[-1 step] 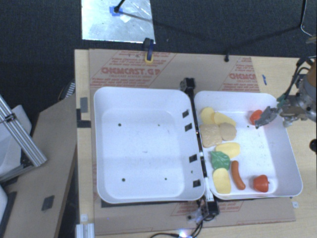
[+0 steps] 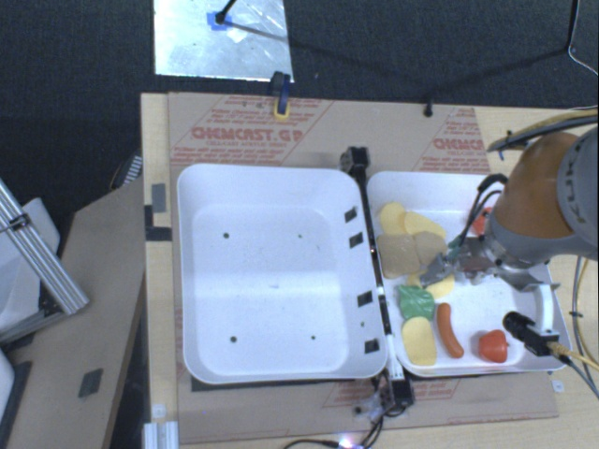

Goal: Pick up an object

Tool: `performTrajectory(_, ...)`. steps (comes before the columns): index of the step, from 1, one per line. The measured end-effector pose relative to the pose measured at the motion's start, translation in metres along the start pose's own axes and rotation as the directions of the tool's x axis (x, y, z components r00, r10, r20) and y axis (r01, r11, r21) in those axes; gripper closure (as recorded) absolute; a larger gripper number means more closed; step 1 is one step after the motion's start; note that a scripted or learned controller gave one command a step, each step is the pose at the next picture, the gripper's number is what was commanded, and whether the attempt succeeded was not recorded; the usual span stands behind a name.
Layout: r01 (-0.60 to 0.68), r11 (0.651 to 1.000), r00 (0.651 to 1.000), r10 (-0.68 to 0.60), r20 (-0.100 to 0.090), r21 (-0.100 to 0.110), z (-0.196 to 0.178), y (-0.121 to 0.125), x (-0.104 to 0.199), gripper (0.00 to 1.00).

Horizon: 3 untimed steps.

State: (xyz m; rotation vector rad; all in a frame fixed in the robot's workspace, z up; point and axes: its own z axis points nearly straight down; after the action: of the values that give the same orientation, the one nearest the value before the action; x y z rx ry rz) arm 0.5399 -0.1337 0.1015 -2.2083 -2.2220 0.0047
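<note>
Camera view has me reaching in from the right, my grey arm with its orange band bent over the right bin. My hand hangs low over the middle of that bin, its tip among the food pieces, and I cannot tell how it stands or whether it touches anything.

The right bin holds all the pieces. Two pale yellow slices lie near its upper left, touching each other. Just below them sits a beige piece, beside my hand's tip. A green piece lies just under my hand, with a yellow slice below it near the front wall. To the right of those a sausage lies on a slant, and a red tomato rests near the front right corner. A small red bit peeks out beside my wrist; I cannot tell what it is.

The left bin sits tight against the right one, joined along a dark seam with clips. Both rest on a brown board on the table.
</note>
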Motion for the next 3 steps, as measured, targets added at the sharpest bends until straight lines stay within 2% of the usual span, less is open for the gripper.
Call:
performTrajectory(1, -0.006, 1.0, 1.0, 0.006, 0.003, -0.009, 0.017, -0.045, 0.02, 0.0)
performTrajectory(2, -0.003, 1.0, 1.0, 0.003, 0.004, -0.015, 0.006, -0.042, 0.019, 1.0)
performTrajectory(3, -0.001, 1.0, 1.0, 0.001, 0.005, -0.014, -0.067, -0.049, 0.036, 1.0)
